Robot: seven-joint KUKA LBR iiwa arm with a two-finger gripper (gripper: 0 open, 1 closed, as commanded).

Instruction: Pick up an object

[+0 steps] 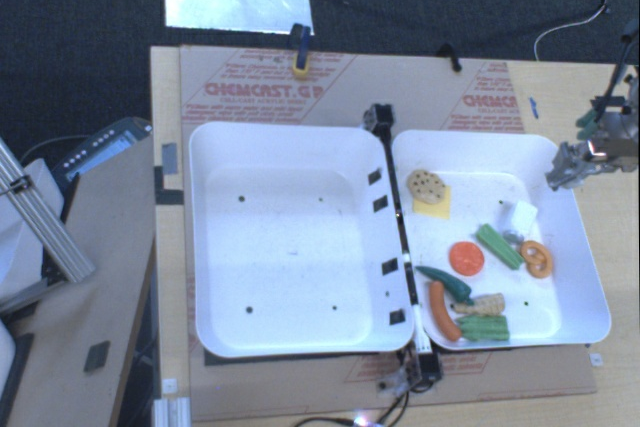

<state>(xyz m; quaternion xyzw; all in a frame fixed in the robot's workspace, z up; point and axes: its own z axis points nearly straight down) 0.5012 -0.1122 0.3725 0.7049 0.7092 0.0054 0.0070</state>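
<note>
On a pale wooden desk point(250, 65), seen from above at a slant, two shallow white bins are set side by side. No objects are seen on the floor of the left bin point(290, 235). All the small objects are held by the right bin point(560, 165). Near its upper left, a round cookie point(425, 183) is laid against a yellow cheese slice point(433, 202). A red tomato slice point(466, 258) is seen near the middle. Just right of it, a long green piece point(497, 246) lies at a slant, with a small white block point(521, 214) above it and a brown pretzel point(537, 258) beside its lower end. Toward the front wall, a dark green pepper point(446, 282), an orange sausage point(443, 311), a pale beige piece point(483, 304) and a green ridged piece point(485, 327) are gathered close together.

At the right edge of the view, the gripper point(568, 167) is seen over the upper right rim of the right bin, well apart from the objects. Nothing is seen between the fingers; whether they are open or closed cannot be told.
</note>
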